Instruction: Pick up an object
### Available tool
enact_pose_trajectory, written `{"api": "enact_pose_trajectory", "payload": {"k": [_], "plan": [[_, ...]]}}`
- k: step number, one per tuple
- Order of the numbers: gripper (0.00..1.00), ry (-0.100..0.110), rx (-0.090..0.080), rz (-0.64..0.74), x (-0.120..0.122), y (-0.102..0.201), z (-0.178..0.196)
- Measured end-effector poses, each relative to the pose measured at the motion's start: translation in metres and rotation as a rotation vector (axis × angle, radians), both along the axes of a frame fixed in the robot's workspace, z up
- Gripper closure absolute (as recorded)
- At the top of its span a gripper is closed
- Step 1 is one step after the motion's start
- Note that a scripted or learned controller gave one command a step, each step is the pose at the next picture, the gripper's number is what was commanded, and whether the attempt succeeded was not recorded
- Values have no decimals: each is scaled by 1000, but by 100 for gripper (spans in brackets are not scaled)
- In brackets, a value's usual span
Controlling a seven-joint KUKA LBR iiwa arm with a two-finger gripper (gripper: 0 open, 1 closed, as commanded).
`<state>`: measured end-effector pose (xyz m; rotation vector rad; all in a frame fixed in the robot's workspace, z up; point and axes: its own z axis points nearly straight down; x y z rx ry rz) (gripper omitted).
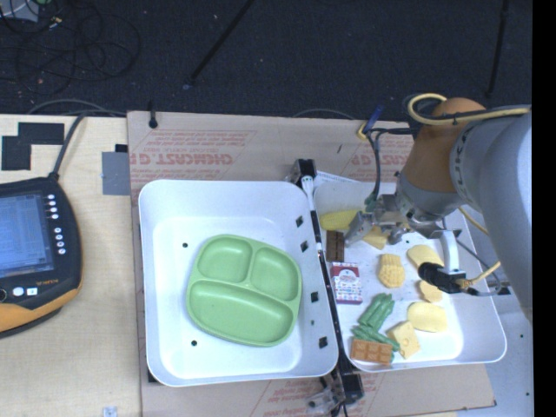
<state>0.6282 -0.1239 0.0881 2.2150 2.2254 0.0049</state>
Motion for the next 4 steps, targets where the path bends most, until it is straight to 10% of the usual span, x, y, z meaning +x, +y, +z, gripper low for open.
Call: {"api": "enact_pose_trajectory", "payload": {"k": [1, 2, 4], "plan": [[0, 4, 0, -3, 16, 7, -1], [0, 8, 0, -10, -79, -12, 0], [0, 2, -1, -4, -125, 38, 1]]}}
